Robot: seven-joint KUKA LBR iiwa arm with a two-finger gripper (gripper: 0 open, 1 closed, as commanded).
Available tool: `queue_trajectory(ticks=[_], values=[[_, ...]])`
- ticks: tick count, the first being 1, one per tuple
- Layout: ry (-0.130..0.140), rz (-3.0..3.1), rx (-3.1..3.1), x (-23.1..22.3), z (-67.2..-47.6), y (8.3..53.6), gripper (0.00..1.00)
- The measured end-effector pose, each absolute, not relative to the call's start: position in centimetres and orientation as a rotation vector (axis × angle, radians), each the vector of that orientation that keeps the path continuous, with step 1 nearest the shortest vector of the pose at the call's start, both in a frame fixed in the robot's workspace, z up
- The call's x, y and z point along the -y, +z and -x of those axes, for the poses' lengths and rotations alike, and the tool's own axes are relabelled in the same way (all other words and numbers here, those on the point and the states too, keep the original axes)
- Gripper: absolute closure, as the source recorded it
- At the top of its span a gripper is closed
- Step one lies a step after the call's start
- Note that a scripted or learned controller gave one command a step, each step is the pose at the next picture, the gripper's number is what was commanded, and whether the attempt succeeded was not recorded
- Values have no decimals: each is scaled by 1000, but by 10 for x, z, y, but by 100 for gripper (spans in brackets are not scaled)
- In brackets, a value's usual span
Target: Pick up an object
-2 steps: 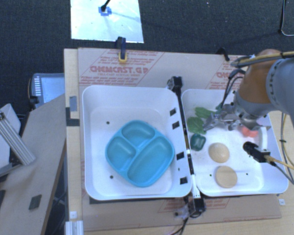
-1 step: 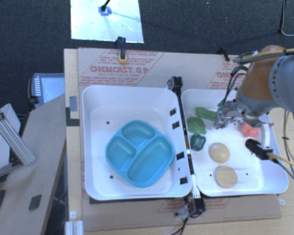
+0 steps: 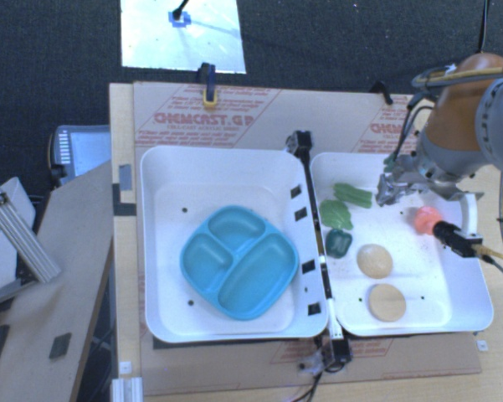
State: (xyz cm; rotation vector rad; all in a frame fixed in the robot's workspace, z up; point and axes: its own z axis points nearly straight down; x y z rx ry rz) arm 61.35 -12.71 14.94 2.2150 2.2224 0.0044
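One fixed camera looks down from above the bench [image 3: 452,346] at a slant, far enough back to take in both white bins. The left bin [image 3: 163,224] sits toward nine o'clock, the right bin [image 3: 469,300] toward four o'clock. The arm [image 3: 473,115] enters at two o'clock.

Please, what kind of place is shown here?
Probably a robotics lab test bench: a grey and orange robot arm reaches over two white bins, one holding a blue divided plate, the other toy food.
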Motion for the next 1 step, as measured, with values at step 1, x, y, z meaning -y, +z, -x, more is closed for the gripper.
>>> queue_trajectory(ticks=[1], values=[[3,-2216,-2223,128,-606,208,100]])
